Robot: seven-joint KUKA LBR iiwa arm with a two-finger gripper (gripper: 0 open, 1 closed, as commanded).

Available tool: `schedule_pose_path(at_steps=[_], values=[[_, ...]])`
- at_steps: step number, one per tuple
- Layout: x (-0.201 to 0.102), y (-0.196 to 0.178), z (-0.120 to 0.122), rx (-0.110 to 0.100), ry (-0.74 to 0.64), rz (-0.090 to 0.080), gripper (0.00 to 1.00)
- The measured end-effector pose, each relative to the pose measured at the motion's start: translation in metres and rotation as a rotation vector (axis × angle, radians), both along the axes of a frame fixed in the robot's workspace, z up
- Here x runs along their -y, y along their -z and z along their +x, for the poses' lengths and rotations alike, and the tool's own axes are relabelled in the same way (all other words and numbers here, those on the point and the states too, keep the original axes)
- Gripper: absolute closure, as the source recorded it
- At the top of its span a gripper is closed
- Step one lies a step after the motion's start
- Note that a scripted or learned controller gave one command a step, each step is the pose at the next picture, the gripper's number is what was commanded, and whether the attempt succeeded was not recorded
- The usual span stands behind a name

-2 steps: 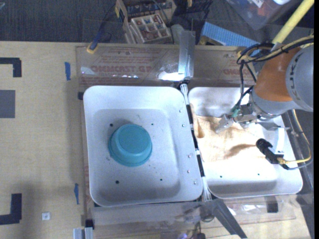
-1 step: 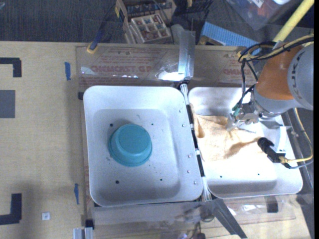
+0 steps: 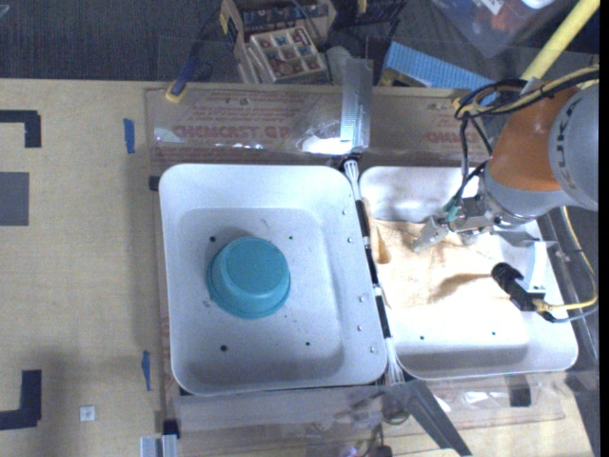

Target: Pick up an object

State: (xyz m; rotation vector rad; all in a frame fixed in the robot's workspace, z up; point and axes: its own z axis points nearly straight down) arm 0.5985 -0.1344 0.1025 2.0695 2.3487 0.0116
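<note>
A teal-blue bowl [image 3: 249,276] lies upside down in the middle of the left white bin [image 3: 190,198]. My gripper [image 3: 428,233] hangs over the upper part of the right white bin [image 3: 476,350], well to the right of the bowl and apart from it. The grey arm with its orange band [image 3: 528,150] reaches in from the right edge. I see nothing held at the gripper's tip.
The right bin's floor carries brown stains [image 3: 447,284]. A black plug on a yellow cable [image 3: 514,286] hangs off the arm above that bin. A raised divider [image 3: 371,274] separates the two bins. Boxes and clutter [image 3: 281,31] sit behind the bench.
</note>
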Motion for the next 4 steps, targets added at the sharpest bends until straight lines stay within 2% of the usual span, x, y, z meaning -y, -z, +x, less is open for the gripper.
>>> schedule_pose_path(at_steps=[1, 2, 3, 4], values=[[0.002, -0.007, 0.001, -0.001, 0.002, 0.000, 1.00], [0.060, -0.034, -0.032, -0.015, 0.024, 0.001, 1.00], [0.034, -0.076, -0.051, -0.017, 0.370, 0.003, 1.00], [0.034, -0.076, -0.051, -0.016, 0.370, 0.003, 0.00]])
